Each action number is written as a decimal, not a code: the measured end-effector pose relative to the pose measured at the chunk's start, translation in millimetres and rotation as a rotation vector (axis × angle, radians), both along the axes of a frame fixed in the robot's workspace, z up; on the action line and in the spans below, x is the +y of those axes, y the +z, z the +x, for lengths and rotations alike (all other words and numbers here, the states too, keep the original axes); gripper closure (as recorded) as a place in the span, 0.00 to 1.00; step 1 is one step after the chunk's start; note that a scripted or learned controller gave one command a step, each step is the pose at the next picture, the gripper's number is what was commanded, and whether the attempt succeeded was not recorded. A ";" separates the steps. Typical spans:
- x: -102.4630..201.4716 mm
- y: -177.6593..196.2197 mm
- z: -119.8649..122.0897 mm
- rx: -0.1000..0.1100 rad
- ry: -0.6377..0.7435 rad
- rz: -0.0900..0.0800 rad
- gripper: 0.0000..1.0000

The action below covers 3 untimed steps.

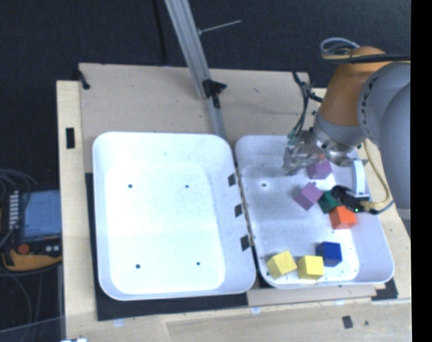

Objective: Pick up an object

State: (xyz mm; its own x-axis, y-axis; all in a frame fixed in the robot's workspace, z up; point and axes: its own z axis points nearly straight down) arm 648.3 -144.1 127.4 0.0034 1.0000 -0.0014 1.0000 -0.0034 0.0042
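My gripper [295, 159] hangs over the far part of the right bin [272, 212], reaching in from the right. Just to its right lies a purple block [319, 168], close to the gripper; whether they touch I cannot tell. A second purple block [308, 194] lies a little nearer the front. Beside it are a green block [327, 201] and an orange block [343, 217]. Along the front wall sit a blue block [330, 252] and two yellow blocks [281, 264] [311, 266].
The left bin [162, 212] stands beside the right one, with small clips along the shared edge. A slanted metal pole [194, 55] rises from behind the bins. The grey arm with its orange band [351, 98] covers the back right corner.
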 end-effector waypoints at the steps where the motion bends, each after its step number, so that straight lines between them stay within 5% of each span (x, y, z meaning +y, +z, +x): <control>1: -3.7 44.5 -0.7 -0.002 0.000 -0.001 1.00; 2: -6.0 99.6 0.7 -0.003 0.005 -0.001 1.00; 3: 36.3 93.8 -31.4 0.005 0.008 0.002 1.00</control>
